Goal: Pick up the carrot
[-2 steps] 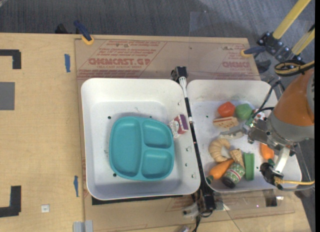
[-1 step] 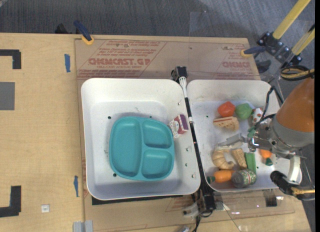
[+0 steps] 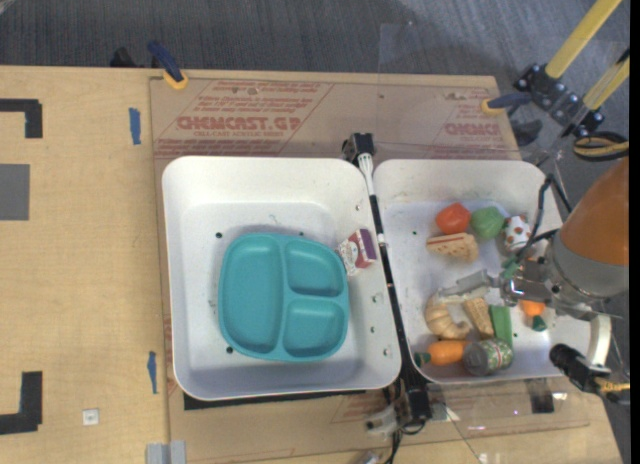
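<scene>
Reaching in from the right, the grey arm with its orange band (image 3: 603, 217) hangs over the right bin (image 3: 410, 202), and its gripper (image 3: 487, 282) sits low among the toy food there. Two metal fingers (image 3: 470, 280) point left toward the middle of the bin, slightly spread, with nothing visibly between them. The carrot (image 3: 442, 353) lies at the near edge of that bin, orange with a green end, just left of a dark round can-like item (image 3: 489, 356) and apart from the fingertips. Just above the carrot rests a pale, lumpy piece like a bread roll (image 3: 444, 318), next to a tan wedge (image 3: 478, 315) and a green stick (image 3: 500, 324). Farther back lie a red tomato-like piece (image 3: 452, 218), a green rounded piece (image 3: 487, 222), a sandwich slice (image 3: 451, 245) and a small spotted white item (image 3: 516, 231).

The left bin (image 3: 190, 202) holds a teal divided plate (image 3: 283, 295) with three compartments. A small white and purple packet (image 3: 357, 250) leans at that bin's right wall, beside the plate's far corner. Both bins stand on a cardboard sheet (image 3: 250, 117) printed in red lettering, clamped at its far corners.
</scene>
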You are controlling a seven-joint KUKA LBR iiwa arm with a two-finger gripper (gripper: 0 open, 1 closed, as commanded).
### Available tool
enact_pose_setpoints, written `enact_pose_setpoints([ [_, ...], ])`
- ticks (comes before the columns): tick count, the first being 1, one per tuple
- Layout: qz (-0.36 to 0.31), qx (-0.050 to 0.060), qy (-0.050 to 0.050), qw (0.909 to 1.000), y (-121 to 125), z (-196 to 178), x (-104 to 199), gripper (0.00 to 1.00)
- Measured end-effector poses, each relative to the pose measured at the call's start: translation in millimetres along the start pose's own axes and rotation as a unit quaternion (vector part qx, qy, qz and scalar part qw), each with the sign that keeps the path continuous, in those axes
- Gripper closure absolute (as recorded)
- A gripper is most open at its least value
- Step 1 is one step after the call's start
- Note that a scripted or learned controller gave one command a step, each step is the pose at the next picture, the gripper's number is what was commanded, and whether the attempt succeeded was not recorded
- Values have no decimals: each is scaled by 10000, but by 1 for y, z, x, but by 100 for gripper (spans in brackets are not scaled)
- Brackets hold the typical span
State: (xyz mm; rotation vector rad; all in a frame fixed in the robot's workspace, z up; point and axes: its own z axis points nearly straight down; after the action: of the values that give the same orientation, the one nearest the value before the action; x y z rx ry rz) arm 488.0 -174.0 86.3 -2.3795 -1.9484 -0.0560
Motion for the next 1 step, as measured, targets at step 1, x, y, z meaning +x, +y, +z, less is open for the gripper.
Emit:
enact_pose_setpoints([
  [1,4,-94,-119,9999,4,-10,-7,100],
])
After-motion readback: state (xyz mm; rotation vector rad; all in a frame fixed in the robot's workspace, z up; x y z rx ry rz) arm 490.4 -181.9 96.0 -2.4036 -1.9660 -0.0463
